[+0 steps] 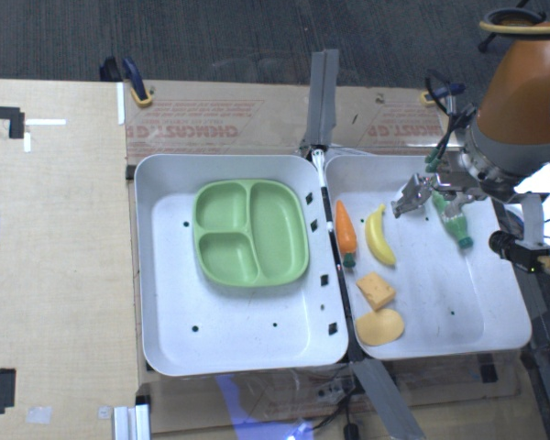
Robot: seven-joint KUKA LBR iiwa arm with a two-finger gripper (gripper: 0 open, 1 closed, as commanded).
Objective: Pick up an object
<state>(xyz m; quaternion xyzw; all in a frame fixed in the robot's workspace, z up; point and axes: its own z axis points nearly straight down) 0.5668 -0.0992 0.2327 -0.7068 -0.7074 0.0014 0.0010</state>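
Observation:
My gripper [428, 204] hangs over the back of the right bin [495, 337], open, one grey finger [406, 202] splayed out to the left. A green bottle [456, 227] lies right beside and under its right side; whether it touches the gripper I cannot tell. A yellow banana [379, 237] lies just left of the gripper, and an orange carrot [346, 229] rests by the bin's left wall. Nearer the front sit a cheese-coloured block [377, 291] and a round yellow-orange piece [380, 327].
A green divided plate [251, 233] rests in the left bin [165, 337]. A grey divider [323, 99] runs between the bins at the back. Clamps and cables stand along the right bin's far and right edges.

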